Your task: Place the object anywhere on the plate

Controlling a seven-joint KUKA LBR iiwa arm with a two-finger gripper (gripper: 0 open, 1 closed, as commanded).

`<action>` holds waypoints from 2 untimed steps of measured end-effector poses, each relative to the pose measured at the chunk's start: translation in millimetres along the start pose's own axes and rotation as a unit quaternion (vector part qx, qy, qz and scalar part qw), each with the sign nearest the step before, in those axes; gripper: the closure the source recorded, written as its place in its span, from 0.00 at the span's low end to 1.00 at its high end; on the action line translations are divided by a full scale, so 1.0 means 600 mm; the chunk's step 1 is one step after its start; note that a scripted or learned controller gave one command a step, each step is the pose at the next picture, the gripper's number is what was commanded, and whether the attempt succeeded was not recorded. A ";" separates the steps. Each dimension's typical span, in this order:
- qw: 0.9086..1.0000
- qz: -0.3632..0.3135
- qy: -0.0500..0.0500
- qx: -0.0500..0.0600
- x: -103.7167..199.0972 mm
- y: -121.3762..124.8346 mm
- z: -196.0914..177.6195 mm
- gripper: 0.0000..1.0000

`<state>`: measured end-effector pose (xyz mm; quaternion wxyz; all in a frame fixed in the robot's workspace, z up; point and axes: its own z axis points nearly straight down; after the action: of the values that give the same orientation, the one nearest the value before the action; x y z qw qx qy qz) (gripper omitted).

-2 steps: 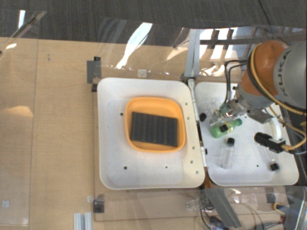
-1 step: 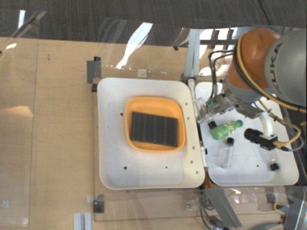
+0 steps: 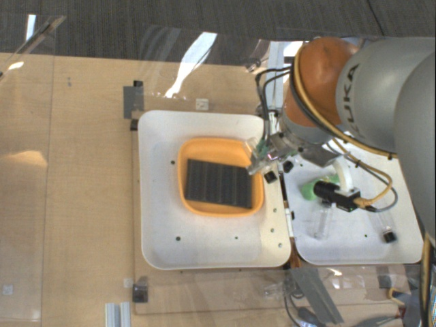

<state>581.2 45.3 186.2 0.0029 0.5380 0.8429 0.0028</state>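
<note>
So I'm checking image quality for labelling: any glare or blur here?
Camera view: bright glare streaks on the clear panel behind the left white bin; the grey-and-orange arm looms soft; the gripper blurs at the orange rectangular plate.
</note>
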 end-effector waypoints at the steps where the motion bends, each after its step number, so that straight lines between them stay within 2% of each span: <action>1: 1.000 0.000 0.000 0.000 -0.001 0.000 0.000 0.00; 2: 1.000 0.000 0.000 0.000 -0.001 0.000 0.000 0.00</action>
<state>581.2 44.9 186.2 0.0028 0.5383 0.8428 0.0027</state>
